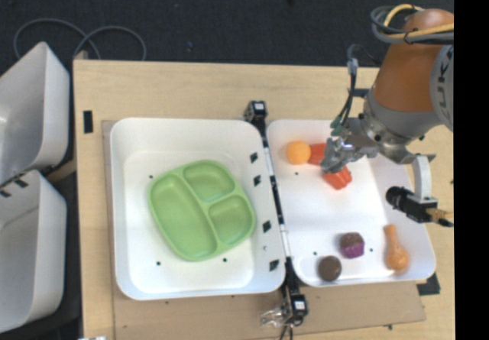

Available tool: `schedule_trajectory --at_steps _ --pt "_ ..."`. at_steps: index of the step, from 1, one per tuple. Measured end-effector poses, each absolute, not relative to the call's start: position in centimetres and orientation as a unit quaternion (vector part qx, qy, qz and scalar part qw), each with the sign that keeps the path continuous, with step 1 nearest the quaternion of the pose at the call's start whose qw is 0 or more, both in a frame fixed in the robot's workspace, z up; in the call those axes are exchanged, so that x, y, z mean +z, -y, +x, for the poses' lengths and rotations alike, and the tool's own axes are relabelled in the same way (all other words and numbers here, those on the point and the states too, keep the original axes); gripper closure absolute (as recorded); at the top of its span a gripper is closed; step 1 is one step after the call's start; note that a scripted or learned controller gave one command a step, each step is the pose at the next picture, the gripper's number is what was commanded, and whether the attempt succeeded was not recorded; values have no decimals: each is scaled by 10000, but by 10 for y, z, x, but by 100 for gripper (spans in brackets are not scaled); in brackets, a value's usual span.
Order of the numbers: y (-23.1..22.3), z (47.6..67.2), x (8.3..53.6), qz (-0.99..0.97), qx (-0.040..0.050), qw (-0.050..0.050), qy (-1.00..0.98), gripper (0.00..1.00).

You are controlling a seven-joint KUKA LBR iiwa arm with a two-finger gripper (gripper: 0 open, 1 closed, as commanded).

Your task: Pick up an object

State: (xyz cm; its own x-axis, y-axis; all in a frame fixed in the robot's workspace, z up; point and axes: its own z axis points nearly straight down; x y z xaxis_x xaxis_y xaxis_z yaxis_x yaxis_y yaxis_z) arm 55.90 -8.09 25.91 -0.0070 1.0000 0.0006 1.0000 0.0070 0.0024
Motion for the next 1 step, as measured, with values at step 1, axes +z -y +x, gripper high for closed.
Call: schedule_trajectory --at_steps 1 --pt "24 572 247 7052 -1 2 -7090 100"
